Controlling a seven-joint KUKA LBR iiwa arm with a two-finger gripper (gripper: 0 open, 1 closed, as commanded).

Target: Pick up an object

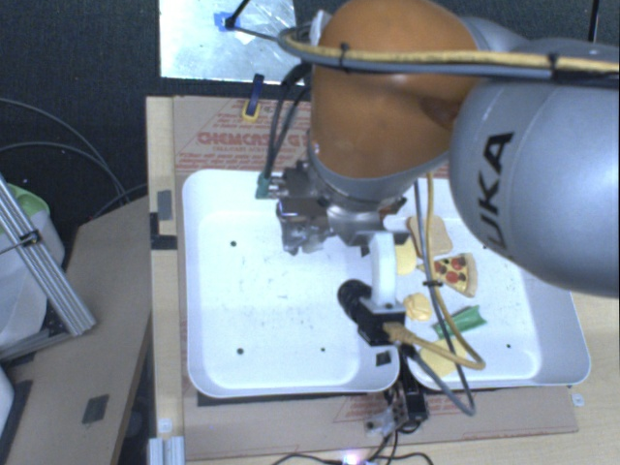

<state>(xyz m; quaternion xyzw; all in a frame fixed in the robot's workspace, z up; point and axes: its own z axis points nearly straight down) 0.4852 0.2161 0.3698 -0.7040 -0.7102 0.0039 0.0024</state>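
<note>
Hanging over the back of the left bin (232, 298), the gripper (300, 229) sat under the bulk of the grey arm (533, 172), so whether it was released or clenched could not be told. Things to pick lay in the right bin (528, 342): a flat wedge of toy pizza (453, 272), a smooth green stick (457, 320), a pale rounded lump (418, 306), all seemingly hard plastic; a grab made where it hung would likely meet only slick white floor, and the thin wedge, lying flat, could slip a pinch.
</note>
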